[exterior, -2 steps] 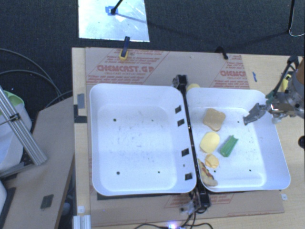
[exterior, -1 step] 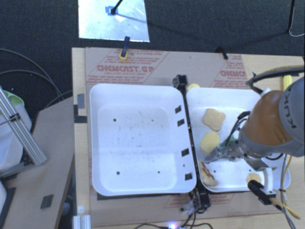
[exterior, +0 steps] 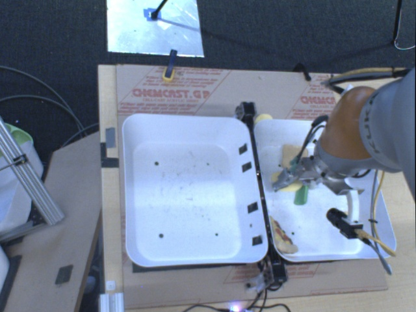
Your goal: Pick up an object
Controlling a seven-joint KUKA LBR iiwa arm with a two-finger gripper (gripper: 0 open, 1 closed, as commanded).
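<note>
Two shallow white plastic bins sit side by side on a brown cardboard-covered tabletop [exterior: 195, 86]; the left white bin [exterior: 140, 142] and the right white bin [exterior: 383, 223] meet along a dark central divider strip with black clips [exterior: 253, 174], taken here as the landmark. Just right of the divider, about midway along it, the gripper [exterior: 285, 181] is lowered into the right bin, its metal tip pointing toward the divider and slightly downward in view. Whether it is parted or closed, and whether it has hold of anything, cannot be told from this angle. A small green cylindrical object [exterior: 300, 195] lies just right of the gripper tip, its long axis running roughly parallel to the divider, upper end tucked under the gripper body. A pale yellow flat piece [exterior: 289, 155] lies above the gripper, close to the divider. A tan and reddish elongated item [exterior: 283, 234] lies near the divider's lower end, long axis slanting down and away from it. A small yellow rounded object [exterior: 263, 118] rests at the divider's upper end. The grey arm with orange band [exterior: 348, 125] enters from the right, bent downward over the right bin, cables trailing beneath it.
</note>
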